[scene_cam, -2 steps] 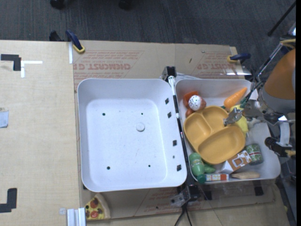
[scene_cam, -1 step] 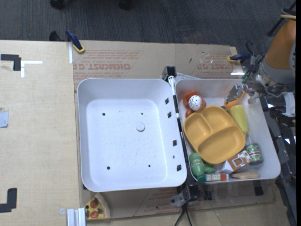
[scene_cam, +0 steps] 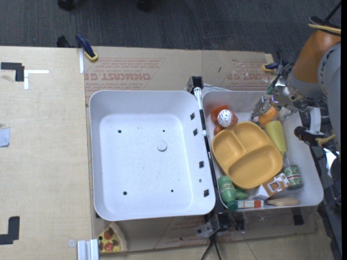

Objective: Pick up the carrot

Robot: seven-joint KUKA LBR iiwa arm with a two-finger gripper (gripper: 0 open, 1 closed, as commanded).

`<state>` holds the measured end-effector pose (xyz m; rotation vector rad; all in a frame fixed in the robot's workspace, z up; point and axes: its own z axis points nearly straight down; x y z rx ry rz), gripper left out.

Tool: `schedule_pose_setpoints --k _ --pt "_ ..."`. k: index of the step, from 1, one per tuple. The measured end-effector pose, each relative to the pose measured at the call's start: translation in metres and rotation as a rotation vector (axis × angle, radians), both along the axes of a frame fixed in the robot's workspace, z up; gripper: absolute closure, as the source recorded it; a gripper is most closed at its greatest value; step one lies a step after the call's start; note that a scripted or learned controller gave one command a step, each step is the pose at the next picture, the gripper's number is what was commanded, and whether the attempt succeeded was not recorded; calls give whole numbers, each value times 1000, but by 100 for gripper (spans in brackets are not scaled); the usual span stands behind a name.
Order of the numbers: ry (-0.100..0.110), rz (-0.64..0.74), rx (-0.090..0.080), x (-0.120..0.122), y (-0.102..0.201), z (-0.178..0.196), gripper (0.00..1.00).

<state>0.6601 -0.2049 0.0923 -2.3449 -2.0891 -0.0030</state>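
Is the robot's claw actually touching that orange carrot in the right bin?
Cannot tell. In the camera view the gripper sits right over the carrot at the bin's far corner, overlapping it, but neither contact nor a gap shows plainly.

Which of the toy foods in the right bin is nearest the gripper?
The orange carrot, right under the gripper at the bin's far end; the yellow corn lies further off.

Hidden and cut-off parts in the right bin

The gripper [scene_cam: 264, 108] covers most of the carrot [scene_cam: 268, 117]; the yellow divided plate [scene_cam: 246, 154] overlaps a red item [scene_cam: 218, 118]; the arm [scene_cam: 320, 58] runs off the right edge; the small can's [scene_cam: 293, 176] label is unreadable.
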Motion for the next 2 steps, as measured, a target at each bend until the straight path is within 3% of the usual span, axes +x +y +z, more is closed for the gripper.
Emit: schedule_pose_setpoints --k 1,2 --pt "4 3 -3 -1 -1 10 100" --pt "0 -12 -4 -1 56 54 100"
